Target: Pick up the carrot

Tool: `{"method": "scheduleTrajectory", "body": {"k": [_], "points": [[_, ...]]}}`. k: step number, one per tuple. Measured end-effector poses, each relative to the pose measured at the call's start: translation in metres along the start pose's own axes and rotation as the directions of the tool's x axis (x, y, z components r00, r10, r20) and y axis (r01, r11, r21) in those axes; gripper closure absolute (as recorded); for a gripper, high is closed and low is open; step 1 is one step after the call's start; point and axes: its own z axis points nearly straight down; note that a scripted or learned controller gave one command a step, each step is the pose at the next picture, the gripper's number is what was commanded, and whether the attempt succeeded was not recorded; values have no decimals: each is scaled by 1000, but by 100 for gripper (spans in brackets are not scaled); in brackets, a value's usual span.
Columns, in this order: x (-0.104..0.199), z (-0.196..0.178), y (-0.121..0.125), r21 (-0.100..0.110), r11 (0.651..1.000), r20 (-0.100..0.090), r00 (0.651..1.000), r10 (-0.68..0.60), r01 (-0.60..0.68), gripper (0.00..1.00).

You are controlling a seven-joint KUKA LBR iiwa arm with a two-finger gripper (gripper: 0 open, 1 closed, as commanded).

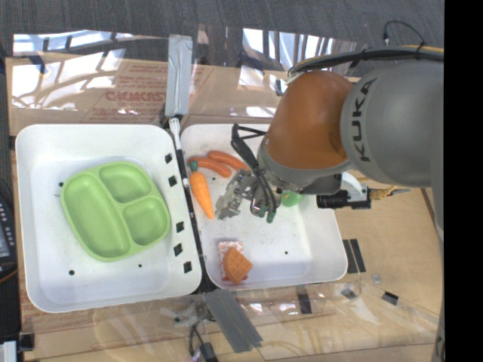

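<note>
Carrot [201, 191] in right bin [324, 256], end effector [245, 200] open just beside it, gripping nothing.

Robot lab, KUKA arm [362, 127] over two taped white bins [38, 277], cardboard-lined bench [113, 89], grey carpet floor [151, 2]

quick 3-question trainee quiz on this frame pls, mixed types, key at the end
1. True or false: the carrot lies in the same bin as the green divided plate.
2. The gripper is above which bin? A) left bin B) right bin C) neither
3. Fill in: the carrot lies beside the bin's ___ wall, in the camera view.

Key: 1 false; 2 B; 3 left
</note>
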Motion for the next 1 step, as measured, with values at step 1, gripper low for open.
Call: {"method": "scheduleTrajectory", "body": {"k": [1], "points": [[-57,1,-9,0,918,1,918,-398,398,0]]}}
